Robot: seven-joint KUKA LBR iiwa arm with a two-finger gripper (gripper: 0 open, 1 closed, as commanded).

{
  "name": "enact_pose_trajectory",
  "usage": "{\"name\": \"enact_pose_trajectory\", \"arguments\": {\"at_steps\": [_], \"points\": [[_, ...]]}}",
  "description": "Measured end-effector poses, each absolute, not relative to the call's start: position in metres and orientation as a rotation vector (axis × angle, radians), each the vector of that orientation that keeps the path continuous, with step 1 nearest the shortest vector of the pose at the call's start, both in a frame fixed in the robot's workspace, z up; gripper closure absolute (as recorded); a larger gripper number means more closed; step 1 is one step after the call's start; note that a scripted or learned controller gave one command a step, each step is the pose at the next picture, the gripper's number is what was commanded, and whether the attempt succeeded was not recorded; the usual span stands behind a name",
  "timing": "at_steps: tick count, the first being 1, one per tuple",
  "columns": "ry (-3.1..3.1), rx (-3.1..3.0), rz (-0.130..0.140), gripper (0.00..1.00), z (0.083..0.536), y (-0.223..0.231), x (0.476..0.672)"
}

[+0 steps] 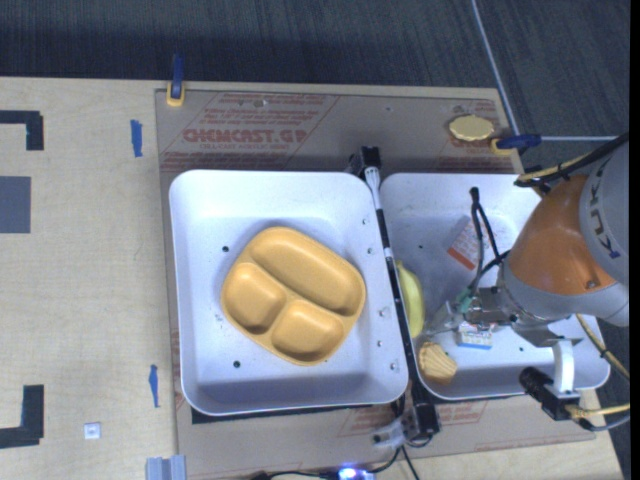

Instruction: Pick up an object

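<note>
The banana (411, 298) lies along the right bin's (545, 383) left wall, a cookie-like piece (437, 361) nearer. The gripper (468, 320) hangs low just right of them. Descend centred on one item, clear of the wall. Whether the fingers are apart I cannot tell; they seem hidden beneath the wrist.

tool (462, 320) fingers hidden (under wrist)

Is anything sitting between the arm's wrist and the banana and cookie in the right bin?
Nothing visible. The banana lies along the right bin's left wall, the cookie just below it, both beside the wrist with bare bin floor between. The fingers are hidden under the arm.
</note>
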State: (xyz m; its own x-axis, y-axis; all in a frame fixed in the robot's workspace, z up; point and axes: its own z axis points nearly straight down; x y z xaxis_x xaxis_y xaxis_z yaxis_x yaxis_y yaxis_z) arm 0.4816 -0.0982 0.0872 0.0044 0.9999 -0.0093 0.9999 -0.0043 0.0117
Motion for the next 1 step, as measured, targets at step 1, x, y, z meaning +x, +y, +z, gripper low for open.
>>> {"name": "enact_pose_trajectory", "arguments": {"at_steps": [1], "points": [[2.204,2.217,0.001,0.0,0.0873,-0.0976,0.4817]]}}
